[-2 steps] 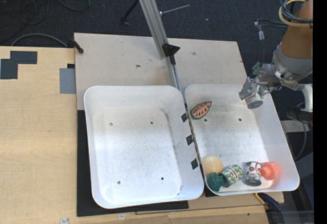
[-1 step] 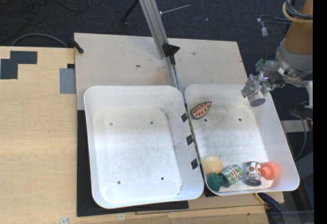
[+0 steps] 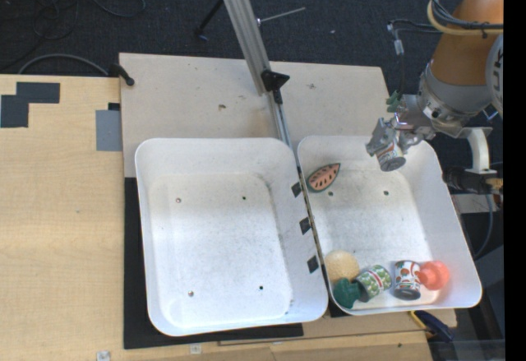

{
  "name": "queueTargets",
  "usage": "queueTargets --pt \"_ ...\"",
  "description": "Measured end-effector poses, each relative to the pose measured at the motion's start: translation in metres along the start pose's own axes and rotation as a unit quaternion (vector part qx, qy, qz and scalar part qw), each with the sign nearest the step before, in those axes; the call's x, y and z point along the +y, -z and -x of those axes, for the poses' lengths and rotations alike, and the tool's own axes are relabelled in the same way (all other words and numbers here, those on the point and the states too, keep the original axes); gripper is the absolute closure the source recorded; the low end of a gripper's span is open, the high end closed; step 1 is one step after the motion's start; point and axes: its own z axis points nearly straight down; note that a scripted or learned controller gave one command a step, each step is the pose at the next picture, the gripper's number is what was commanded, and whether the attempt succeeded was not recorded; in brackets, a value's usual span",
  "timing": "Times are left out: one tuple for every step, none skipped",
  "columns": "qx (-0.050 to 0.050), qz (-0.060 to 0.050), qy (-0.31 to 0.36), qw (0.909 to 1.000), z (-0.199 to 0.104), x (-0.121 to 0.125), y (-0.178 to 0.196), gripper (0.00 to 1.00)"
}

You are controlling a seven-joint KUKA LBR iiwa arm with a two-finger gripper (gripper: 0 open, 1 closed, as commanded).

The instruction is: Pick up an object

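Nothing lifted yet; whole pick still ahead. Two white bins side by side, right bin (image 3: 448, 211) bearing all the items. Arm (image 3: 464, 47) reaching in from the right, gripper (image 3: 388, 150) hovering over that bin's far edge, finger spread impossible to judge, probably empty. Nearest item, orange leaf-shaped piece (image 3: 323, 178), lying apart to the gripper's left. Small cluster (image 3: 386, 279) along the near wall, well apart.

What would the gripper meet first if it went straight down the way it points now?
Probably the bare floor of the right bin near its far edge. The gripper hangs there; the leaf-shaped toy lies off to its side. Depth is unclear.
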Motion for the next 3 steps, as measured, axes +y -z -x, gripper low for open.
queueTargets --pt "0.0 0.001 0.0 1.0 -0.055 0.009 0.005 1.0" --pt "0.0 -0.001 0.0 1.0 -0.099 0.014 -0.002 1.0" --pt "0.0 0.0 0.0 1.0 -0.158 0.021 -0.006 1.0"
